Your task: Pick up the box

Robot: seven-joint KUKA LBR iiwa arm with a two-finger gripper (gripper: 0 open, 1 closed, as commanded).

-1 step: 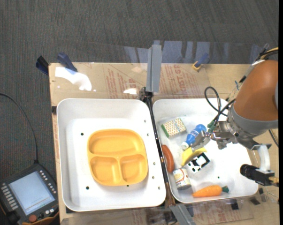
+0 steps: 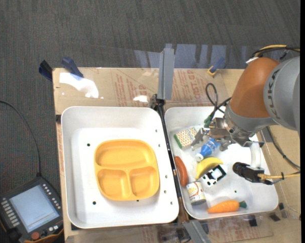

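The box (image 2: 185, 135), small with a green and white pattern, lies in the upper left part of the right bin (image 2: 266, 199). My gripper (image 2: 207, 137) hangs low over that bin, just right of the box and close to its right edge. A small blue bottle (image 2: 208, 149) lies right under the gripper. Nothing is visibly held.
Below the gripper lie a banana (image 2: 208, 165), a black-and-white toy (image 2: 214, 175), a red sausage (image 2: 181, 170), a small can (image 2: 195, 192) and a carrot (image 2: 224, 206). The left bin (image 2: 74, 135) holds a yellow divided plate (image 2: 126, 168). A grey post (image 2: 166, 77) stands behind the bins.
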